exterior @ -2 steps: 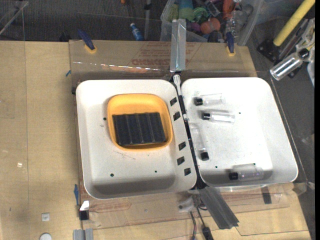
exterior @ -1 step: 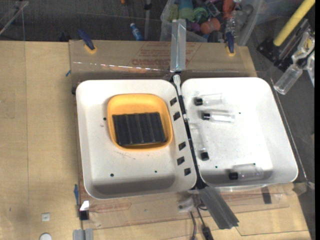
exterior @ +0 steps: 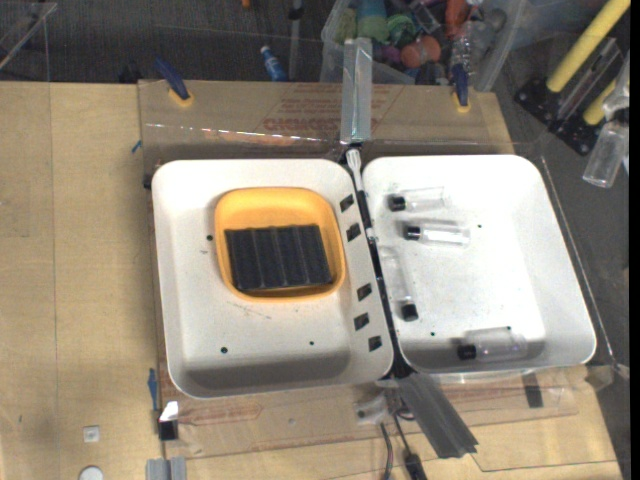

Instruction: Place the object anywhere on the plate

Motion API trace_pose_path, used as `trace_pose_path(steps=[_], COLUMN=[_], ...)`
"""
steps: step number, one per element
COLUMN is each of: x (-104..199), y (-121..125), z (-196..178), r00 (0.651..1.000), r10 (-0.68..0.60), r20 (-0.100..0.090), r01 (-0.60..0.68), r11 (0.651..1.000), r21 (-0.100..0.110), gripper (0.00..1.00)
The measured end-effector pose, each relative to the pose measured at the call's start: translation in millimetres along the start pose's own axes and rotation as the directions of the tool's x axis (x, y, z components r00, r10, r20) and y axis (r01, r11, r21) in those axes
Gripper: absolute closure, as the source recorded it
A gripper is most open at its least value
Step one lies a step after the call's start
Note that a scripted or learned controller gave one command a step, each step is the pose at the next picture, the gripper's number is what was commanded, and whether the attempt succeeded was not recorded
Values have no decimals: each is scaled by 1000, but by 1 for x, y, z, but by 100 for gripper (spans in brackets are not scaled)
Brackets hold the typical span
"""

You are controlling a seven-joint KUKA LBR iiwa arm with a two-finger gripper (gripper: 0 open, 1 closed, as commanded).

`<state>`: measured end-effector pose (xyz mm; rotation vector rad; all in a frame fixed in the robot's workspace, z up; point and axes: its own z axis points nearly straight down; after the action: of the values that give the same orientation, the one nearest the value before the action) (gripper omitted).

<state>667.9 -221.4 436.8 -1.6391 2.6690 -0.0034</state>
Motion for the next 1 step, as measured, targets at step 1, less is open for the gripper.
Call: trace_pose_path(steps=[1], x=[-1], y=[1], z=[34], r00=[975], r10=[-220], r20=[0], r01=[220], r11=[975], r21=[-8], gripper=[100])
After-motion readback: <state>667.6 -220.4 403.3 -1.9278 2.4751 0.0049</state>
